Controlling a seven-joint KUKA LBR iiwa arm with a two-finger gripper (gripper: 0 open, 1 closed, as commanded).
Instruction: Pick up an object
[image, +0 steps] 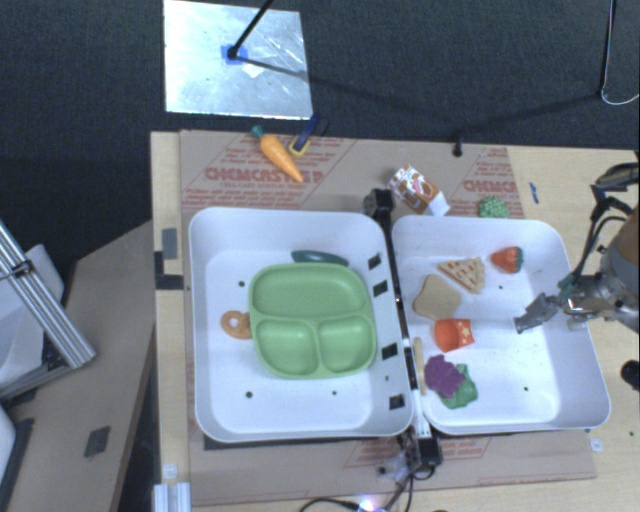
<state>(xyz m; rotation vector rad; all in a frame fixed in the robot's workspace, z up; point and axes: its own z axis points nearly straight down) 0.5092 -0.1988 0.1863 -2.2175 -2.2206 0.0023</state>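
Observation:
The right bin (575, 400) holds several toy foods: a pizza slice (462, 272), a red strawberry (507, 259), a tan bread slice (436, 297), a red-orange box (453, 334) and purple grapes with a green leaf (449, 380). My gripper (532, 317) reaches in from the right over the bin's right half. It hangs a little to the right of the red-orange box and below the strawberry, and nothing shows in its grasp.
The left bin (215, 400) carries a green divided plate (308, 320), an orange ring (236, 325) beside it and a dark teal piece (318, 257) behind it. On the bench beyond the bins lie a carrot (280, 156), a small carton (418, 190) and a green broccoli (492, 207).

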